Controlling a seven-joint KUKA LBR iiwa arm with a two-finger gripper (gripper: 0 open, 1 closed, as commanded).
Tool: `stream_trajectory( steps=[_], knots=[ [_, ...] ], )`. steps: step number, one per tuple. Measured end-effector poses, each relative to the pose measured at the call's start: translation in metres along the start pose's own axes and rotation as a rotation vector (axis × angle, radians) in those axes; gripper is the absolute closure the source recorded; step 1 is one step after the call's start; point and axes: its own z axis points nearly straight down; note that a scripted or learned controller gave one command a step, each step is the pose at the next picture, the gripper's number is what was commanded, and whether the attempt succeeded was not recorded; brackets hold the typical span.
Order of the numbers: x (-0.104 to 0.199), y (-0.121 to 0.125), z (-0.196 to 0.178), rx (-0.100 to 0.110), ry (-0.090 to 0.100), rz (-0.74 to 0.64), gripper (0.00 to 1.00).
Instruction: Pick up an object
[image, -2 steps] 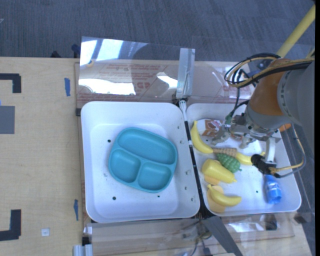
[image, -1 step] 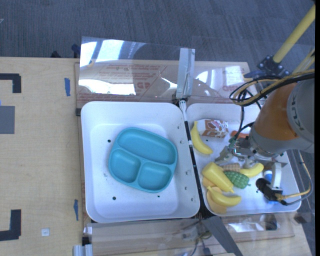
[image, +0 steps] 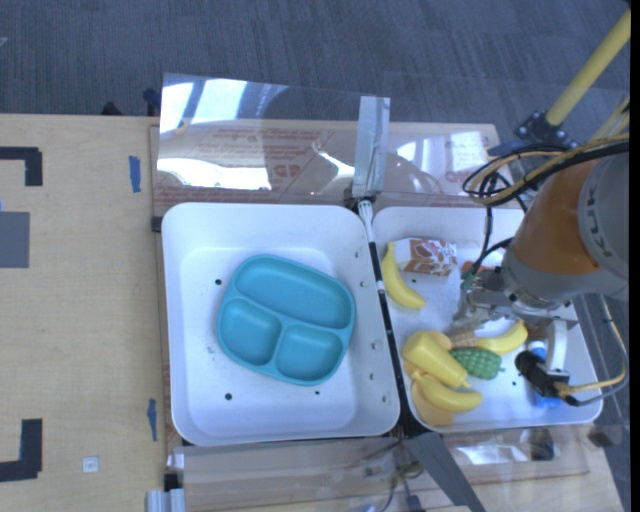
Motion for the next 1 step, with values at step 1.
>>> stream_trajectory(
  steps=[1],
  knots=[
    [0.0,-0.0004,0.0007,0.002,0.0,0.0,0.0]
  ],
)
